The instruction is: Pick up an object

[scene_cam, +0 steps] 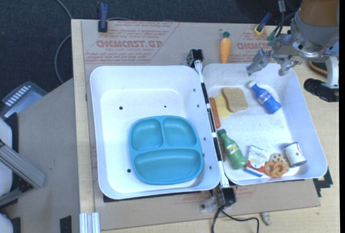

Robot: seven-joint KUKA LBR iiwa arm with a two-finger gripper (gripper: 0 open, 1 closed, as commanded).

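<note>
The right bin (310, 118) is crowded. A slice of bread (235, 98) lies near its upper left, with a yellow slice (223, 110) and a red strip (214, 110) tucked beside it along the divider between the bins. A green bottle (232, 149) lies lower along that same edge. At the bottom sit a small printed packet (256, 155), a pretzel (277, 166) and a small tin can (294, 153), close together. A toy carrot (225, 47) rests on the surface outside the bin's upper rim. The left bin (108, 97) holds a blue divided plate (165, 149).

The blue bottle (265, 97) lies tilted in the upper middle of the right bin, just right of the bread and apart from it. The gripper (272, 63) hangs over the bin's upper rim, its fingers spread apart with nothing between them. The blue bottle lies just below them, near but not touching, with no other thing in between
</note>
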